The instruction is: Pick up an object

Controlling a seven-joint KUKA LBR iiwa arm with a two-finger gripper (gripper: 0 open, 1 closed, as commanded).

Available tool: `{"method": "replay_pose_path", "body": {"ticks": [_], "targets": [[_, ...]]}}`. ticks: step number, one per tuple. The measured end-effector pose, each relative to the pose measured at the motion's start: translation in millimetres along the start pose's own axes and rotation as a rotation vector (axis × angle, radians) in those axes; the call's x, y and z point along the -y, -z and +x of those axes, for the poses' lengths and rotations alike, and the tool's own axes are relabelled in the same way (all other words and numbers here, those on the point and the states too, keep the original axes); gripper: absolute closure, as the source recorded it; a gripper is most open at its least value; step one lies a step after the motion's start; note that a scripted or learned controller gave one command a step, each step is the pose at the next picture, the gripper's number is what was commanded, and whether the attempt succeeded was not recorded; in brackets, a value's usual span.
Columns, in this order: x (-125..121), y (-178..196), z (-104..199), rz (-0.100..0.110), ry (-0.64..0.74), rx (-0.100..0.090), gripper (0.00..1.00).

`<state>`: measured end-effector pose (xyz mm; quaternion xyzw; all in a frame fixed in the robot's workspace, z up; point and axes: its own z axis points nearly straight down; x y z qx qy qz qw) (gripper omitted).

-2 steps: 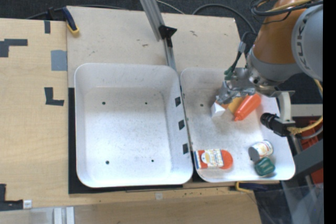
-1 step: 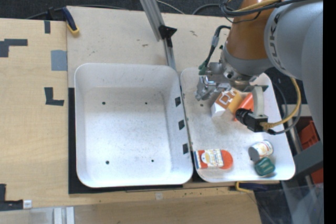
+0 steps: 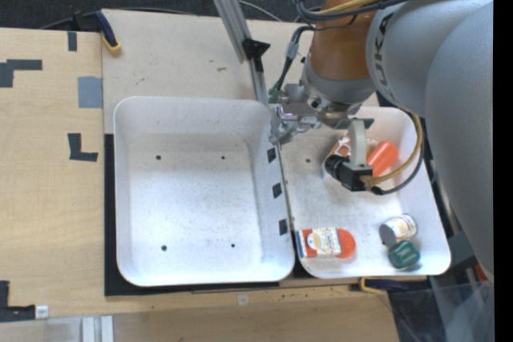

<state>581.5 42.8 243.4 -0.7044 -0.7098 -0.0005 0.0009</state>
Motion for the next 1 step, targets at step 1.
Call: {"method": "replay_pose_path", "body": {"ticks": [1], "targets": [[-1.7,-8.6,56.4,0.002,0.0,0.001,1.0]]}}
